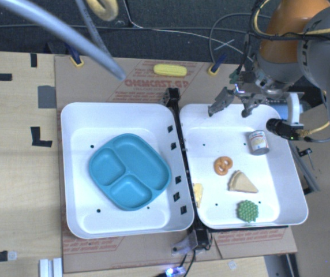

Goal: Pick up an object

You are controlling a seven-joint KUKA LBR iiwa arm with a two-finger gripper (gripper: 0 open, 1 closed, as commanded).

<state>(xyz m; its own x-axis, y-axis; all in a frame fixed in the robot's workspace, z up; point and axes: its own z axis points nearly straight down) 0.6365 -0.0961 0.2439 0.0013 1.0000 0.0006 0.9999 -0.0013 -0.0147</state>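
Can [258, 142], gripper [231, 109] spread above bin [202, 120]

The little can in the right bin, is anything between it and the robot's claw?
Nothing visible. The gripper hangs open over the far end of the right bin, and bare white floor lies between it and the can. The pretzel sits off to the near side.

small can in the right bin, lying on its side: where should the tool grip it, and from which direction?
Judging by its pose, grip the small can across its round body, mid-length, coming straight down from above. It lies tipped over on the right bin floor, so the curved sides are exposed and the fingers can close across its width. It sits apart from the pretzel and the bin wall, so there looks to be room.
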